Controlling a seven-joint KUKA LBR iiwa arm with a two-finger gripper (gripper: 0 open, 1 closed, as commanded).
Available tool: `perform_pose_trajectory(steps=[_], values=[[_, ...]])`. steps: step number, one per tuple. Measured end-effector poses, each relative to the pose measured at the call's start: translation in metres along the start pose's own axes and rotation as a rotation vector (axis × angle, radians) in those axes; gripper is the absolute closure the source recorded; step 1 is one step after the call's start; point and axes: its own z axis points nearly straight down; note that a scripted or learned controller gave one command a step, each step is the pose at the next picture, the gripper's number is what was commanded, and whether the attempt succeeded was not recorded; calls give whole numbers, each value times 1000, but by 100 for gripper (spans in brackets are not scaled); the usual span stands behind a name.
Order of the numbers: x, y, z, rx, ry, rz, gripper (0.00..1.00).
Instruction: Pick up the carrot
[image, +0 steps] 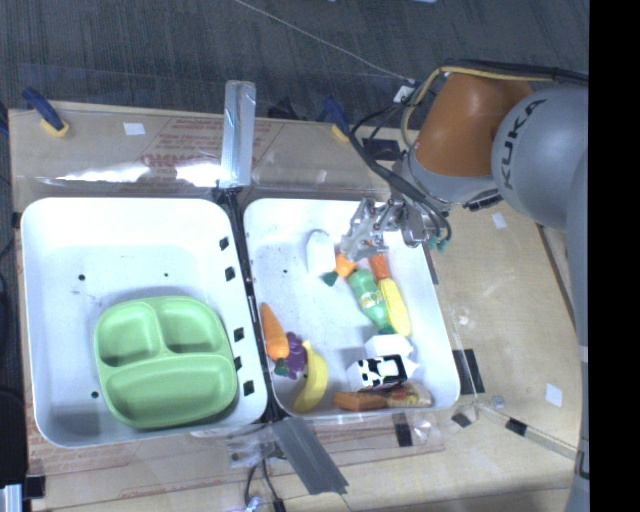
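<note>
Here, carrot (272, 332) lying against the left wall of the right bin (440, 330), beside a banana (313, 378) and purple toy (293, 352), gripper (362, 232) over the bin's upper part, near a green bottle (366, 295), finger state impossible to tell, green tray (165, 360) in the left bin (60, 240).

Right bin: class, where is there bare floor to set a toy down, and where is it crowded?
Bare floor lies in the right bin's upper left, between the divider and the gripper. The bottom, around the banana and cow, is crowded.
</note>
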Motion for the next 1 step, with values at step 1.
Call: perform_pose_trajectory(steps=[1], values=[[10, 39, 20, -2, 8, 349, 100]])
